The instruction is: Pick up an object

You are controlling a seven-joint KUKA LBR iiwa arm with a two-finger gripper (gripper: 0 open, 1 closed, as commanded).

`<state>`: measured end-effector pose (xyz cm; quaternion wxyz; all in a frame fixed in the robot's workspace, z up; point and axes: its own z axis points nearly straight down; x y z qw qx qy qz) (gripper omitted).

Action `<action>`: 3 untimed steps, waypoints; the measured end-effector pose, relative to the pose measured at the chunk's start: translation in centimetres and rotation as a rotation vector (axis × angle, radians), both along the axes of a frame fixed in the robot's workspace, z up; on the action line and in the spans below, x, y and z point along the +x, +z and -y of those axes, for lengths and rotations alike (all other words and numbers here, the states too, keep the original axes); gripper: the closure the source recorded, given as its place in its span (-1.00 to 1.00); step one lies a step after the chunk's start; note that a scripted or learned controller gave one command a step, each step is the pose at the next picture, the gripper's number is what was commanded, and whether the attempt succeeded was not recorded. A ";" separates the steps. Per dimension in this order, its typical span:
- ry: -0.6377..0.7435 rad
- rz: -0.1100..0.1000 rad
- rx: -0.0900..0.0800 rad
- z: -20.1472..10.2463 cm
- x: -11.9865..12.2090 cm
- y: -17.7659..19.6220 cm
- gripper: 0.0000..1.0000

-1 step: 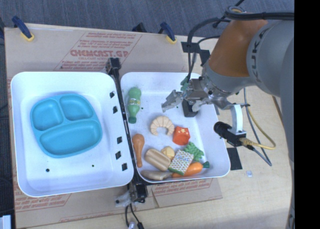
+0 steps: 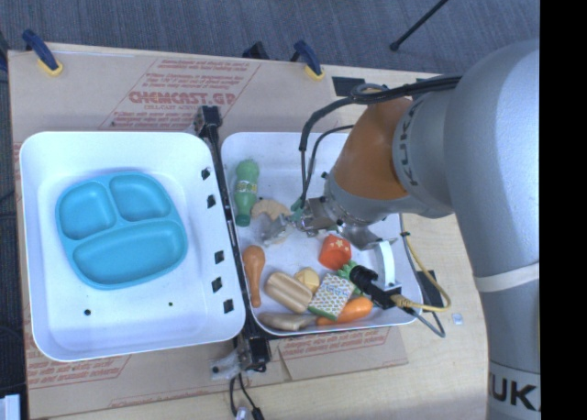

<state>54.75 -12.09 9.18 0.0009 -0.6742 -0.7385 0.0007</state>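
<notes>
While gripper (image 2: 298, 216) hangs low in right bin (image 2: 275, 148) — grip state unclear — green bottle (image 2: 245, 191) lies lengthwise, cap uppermost.

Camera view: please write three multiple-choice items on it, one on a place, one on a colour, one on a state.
1. Where does the divided plate lie?
A. in the left bin
B. in the right bin
C. on the cardboard

2. What colour is the bottle in the right bin?
A. blue
B. green
C. purple

3. How does the corn dog rest?
A. standing upright
B. lying flat on the bin floor
C. lifted in the air

Key: 1 A, the plate sits alone in the left bin; 2 B, its body is green; 3 B, it lies flat beside the bin's left wall.
</notes>
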 end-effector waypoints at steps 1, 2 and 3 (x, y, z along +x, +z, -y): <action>0.193 0.001 0.000 -0.3 2.9 0.0 -1.00; 0.198 0.000 -0.001 -0.3 3.0 1.0 1.00; 0.168 0.001 0.000 -0.8 -6.1 16.6 1.00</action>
